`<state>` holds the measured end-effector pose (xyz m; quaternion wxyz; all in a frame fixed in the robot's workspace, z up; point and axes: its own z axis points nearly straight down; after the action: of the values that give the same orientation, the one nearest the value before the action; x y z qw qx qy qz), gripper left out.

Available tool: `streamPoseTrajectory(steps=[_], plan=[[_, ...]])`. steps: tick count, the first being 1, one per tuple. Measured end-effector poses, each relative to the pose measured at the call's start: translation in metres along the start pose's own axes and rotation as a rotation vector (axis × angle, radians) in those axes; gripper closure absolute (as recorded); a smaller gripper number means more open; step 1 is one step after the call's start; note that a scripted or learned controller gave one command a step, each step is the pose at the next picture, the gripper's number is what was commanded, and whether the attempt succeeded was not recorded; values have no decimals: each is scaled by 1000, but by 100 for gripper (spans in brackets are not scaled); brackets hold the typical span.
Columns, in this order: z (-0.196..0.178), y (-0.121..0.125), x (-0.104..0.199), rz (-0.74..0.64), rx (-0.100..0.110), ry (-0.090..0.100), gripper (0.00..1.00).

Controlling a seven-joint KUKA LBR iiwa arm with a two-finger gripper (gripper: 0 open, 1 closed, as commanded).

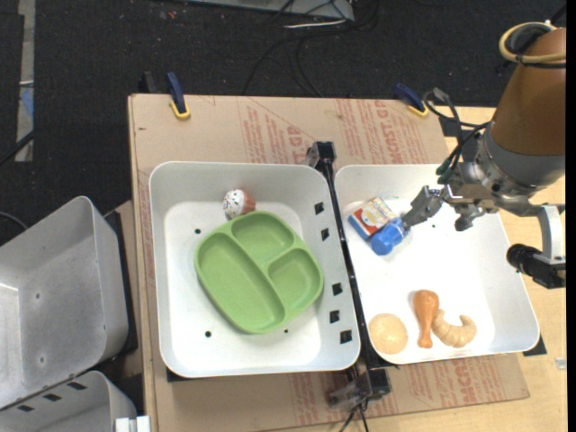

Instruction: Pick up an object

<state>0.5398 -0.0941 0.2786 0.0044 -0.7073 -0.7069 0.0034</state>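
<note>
End effector (430,207) hangs over the right bin (504,268), fingers apparently spread, beside the blue bottle (385,236).

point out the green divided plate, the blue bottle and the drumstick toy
green divided plate (236,282): camera view, floor of its large compartment.
blue bottle (388,238): camera view, middle of its blue body.
drumstick toy (425,306): camera view, its thick upper end.
</note>
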Motion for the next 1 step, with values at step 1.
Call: streamPoseTrajectory(steps=[1], plan=[[-5,2,0,-2,-11,-1,0]])
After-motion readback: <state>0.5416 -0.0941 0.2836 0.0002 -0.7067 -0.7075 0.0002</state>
